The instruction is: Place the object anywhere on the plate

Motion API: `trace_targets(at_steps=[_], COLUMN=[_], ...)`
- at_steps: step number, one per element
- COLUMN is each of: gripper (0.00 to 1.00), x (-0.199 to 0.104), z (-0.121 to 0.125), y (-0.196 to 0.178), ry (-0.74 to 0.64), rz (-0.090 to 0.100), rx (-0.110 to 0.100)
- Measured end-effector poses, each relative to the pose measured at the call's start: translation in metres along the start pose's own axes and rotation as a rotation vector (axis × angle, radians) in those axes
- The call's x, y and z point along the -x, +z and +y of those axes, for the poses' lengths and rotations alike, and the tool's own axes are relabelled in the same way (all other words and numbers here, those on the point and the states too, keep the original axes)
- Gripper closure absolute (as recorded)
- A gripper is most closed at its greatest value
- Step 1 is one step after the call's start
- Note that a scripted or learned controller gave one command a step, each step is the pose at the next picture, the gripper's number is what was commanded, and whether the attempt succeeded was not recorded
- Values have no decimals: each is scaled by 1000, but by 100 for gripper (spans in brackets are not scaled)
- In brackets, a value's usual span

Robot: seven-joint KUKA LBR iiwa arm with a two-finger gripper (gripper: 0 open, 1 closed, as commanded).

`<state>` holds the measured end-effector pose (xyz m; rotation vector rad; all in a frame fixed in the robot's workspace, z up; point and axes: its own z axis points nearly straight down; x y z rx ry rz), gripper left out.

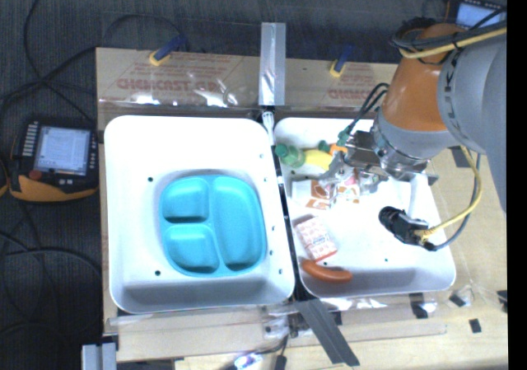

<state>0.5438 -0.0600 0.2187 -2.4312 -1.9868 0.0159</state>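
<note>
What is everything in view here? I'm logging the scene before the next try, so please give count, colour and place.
plate: one, light blue, three compartments, in the left bin
left bin: one, white
right bin: one, white
hot dog: one, orange-brown, near front edge of right bin
snack packet: one, red and white, right bin, above the hot dog
green and yellow toys: a small cluster, back left of right bin
handheld screen: one, left of the bench
arm: one, grey and orange, over right bin

Robotics lab: industrial arm (436, 105) at three o'clock over taped bench (206, 80), teach pendant (56, 154) at nine o'clock, loose cables on carpet.
</note>
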Motion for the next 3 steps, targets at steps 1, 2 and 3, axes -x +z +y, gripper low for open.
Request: trace_targets(at_steps=[1, 2, 3], gripper=[100, 100, 0], x=[-70, -149, -149], z=[-5, -40, -39], y=[39, 38, 38], ry=[-135, -406, -405], rz=[2, 3, 3], rx=[0, 0, 0])
